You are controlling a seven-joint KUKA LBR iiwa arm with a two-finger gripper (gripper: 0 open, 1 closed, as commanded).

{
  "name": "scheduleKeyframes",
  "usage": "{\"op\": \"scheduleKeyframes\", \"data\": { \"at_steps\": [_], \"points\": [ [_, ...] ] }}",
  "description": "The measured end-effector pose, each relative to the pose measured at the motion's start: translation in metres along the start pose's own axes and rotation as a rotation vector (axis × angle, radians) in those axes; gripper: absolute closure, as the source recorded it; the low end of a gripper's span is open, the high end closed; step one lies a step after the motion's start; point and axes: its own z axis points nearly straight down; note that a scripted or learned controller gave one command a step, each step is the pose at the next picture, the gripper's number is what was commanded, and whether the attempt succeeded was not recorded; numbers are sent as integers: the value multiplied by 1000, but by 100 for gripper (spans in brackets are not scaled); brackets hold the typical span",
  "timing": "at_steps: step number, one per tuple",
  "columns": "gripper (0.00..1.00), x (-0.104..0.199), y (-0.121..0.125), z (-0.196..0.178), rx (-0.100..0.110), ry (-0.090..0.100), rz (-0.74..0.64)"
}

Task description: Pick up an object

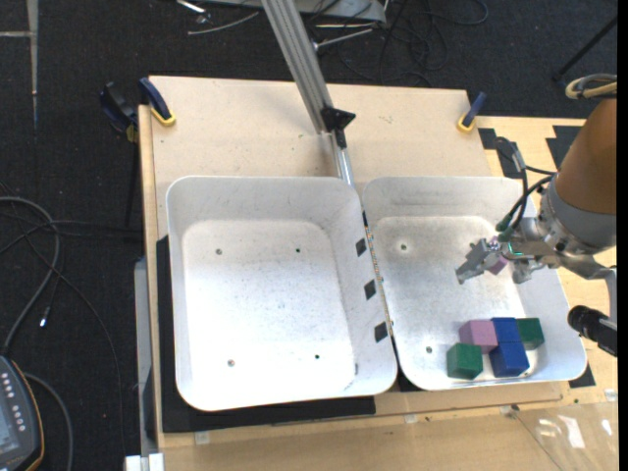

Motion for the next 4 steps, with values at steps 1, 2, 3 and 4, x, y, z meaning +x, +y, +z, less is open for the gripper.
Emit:
{"op": "scheduleKeyframes", "data": {
  "at_steps": [1,2,3,4],
  "points": [
    [0,-86,6,150,-2,-1,5],
    [0,-80,16,148,-3,-1,-1],
    [0,-95,69,148,-5,-1,-2],
    [0,-70,83,148,-2,0,-4]
  ]
}}
